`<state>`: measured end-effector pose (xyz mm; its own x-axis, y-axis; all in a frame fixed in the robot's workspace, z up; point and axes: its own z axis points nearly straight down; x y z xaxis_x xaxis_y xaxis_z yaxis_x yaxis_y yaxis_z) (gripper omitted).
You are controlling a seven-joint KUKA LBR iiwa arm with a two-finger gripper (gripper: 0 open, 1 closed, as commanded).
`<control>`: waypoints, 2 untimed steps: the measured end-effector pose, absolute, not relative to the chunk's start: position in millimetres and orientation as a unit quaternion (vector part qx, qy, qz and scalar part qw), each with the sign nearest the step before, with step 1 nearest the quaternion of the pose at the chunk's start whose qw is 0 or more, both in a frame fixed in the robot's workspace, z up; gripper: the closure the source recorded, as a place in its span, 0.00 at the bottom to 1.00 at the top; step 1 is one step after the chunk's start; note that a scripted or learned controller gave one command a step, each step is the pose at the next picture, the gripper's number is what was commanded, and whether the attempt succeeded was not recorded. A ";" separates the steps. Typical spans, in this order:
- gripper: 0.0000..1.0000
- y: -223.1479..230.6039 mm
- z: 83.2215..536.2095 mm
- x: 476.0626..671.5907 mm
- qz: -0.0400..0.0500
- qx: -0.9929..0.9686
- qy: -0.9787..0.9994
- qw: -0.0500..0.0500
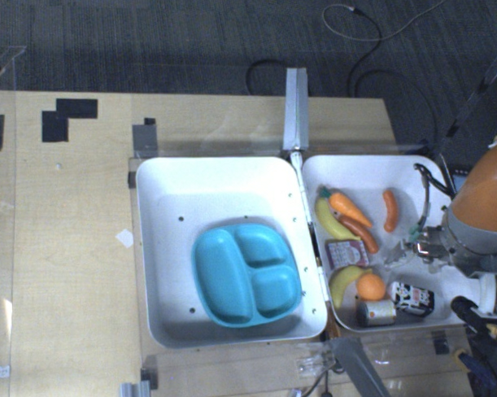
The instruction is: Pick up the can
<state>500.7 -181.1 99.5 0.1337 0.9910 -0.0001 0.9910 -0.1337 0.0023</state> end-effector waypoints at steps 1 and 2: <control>0.00 -198.7 89.1 491.4 0.005 0.762 0.647 0.002; 0.00 -163.7 185.9 488.6 0.002 0.805 0.593 0.002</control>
<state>488.6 -163.7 185.9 0.2968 0.9549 0.0002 0.9549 -0.2968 0.0056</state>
